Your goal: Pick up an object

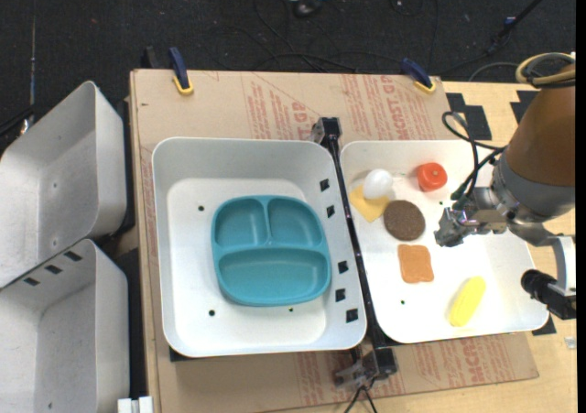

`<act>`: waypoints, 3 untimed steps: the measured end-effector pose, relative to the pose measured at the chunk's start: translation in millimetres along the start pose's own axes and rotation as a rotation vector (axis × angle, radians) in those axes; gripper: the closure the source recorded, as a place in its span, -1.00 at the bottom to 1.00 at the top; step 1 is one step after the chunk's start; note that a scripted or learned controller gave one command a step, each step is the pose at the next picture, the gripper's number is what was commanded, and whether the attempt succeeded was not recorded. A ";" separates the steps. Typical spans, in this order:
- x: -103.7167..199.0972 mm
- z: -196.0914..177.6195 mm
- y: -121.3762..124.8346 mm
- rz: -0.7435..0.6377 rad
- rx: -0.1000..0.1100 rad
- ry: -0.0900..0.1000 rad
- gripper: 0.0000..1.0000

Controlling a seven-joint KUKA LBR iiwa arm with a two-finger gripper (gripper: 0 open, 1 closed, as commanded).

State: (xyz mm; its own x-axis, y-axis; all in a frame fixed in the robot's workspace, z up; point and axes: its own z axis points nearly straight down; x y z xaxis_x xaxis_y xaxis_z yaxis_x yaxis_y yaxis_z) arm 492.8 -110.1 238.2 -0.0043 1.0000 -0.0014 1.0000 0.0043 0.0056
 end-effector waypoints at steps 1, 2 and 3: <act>-0.2 -53.0 1.8 0.001 -0.001 0.000 1.00; 43.9 -44.9 29.3 -0.003 0.004 0.001 1.00; 98.6 -27.2 50.6 -0.003 0.006 0.002 1.00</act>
State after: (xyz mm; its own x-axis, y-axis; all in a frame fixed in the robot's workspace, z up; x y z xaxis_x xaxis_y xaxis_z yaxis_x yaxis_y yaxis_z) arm 542.8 -11.2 265.5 -0.0075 1.0000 0.0011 1.0000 0.0075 -0.0005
